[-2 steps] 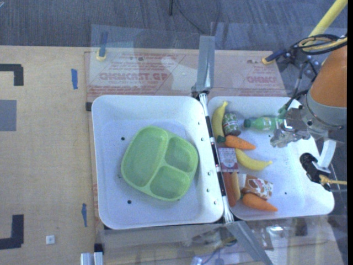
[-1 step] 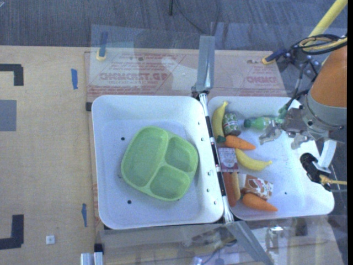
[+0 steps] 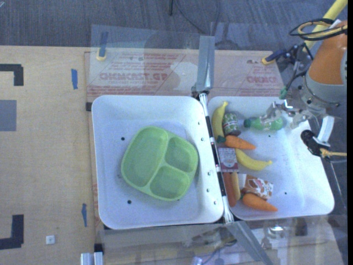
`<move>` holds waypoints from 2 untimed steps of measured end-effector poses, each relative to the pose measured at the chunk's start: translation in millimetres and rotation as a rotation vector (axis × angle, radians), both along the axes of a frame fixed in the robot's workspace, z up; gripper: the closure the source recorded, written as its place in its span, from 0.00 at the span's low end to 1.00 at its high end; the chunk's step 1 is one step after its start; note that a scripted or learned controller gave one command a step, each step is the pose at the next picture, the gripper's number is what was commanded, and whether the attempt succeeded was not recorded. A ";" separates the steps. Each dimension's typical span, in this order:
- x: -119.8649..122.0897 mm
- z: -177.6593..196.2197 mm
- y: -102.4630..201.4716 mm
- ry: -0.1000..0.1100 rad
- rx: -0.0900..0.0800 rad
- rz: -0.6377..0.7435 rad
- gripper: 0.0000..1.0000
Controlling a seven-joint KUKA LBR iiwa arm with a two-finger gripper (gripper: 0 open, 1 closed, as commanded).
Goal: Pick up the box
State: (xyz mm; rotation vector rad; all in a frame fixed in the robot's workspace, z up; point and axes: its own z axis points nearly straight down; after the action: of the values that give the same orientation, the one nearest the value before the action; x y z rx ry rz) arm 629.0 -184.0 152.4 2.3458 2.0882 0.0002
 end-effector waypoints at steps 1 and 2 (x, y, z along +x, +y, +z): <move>-27.2 -64.2 41.0 -0.008 -0.001 0.017 0.00; -25.9 59.6 47.6 0.000 0.000 -0.105 0.00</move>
State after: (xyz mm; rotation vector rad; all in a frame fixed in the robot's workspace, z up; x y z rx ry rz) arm 603.2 -136.4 212.0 2.4521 1.9623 -0.0003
